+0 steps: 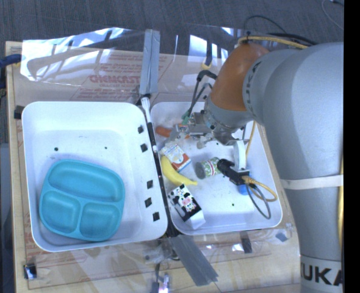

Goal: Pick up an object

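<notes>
My gripper (188, 129) hangs low over the back left part of the right bin (262, 215), beneath the orange wrist band. Just in front of it lies a small white and orange carton (176, 157). A yellow banana (173, 173) lies along the bin's left wall next to the carton. A green-labelled can (208, 167) lies on its side in the middle of the bin. A black-and-white patterned box (185, 205) rests near the front left corner. A small orange thing (162, 130) sits to the left of the gripper.
The left bin (76, 124) holds a blue divided plate (81, 199) at its front. A grey divider (148, 163) with black clips separates the two bins. The big grey arm covers the right bin's right side.
</notes>
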Controlling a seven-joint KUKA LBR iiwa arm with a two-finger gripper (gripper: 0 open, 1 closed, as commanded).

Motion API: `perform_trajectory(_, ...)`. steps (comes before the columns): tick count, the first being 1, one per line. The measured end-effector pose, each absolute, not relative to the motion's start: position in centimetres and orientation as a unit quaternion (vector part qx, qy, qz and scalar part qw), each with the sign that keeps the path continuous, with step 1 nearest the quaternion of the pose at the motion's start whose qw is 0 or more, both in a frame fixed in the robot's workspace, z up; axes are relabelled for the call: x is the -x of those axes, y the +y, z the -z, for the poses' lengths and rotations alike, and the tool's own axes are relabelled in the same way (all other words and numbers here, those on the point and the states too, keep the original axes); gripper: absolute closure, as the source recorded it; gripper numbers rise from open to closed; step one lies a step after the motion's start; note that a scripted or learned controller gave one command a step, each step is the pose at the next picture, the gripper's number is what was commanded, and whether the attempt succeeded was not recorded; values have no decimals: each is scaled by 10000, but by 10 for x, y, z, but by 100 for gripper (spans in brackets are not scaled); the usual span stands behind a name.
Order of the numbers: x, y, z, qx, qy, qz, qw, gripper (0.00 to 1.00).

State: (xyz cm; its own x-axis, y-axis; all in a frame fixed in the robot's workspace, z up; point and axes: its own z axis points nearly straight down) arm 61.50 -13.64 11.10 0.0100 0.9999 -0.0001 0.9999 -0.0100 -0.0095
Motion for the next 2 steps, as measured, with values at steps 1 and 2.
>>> perform_trajectory(1, -589, -113, -97, 6986, -7154, -15, -117, 0)
perform_trajectory(2, -589, -106, -104, 6940, -7200, -13, -48, 100)
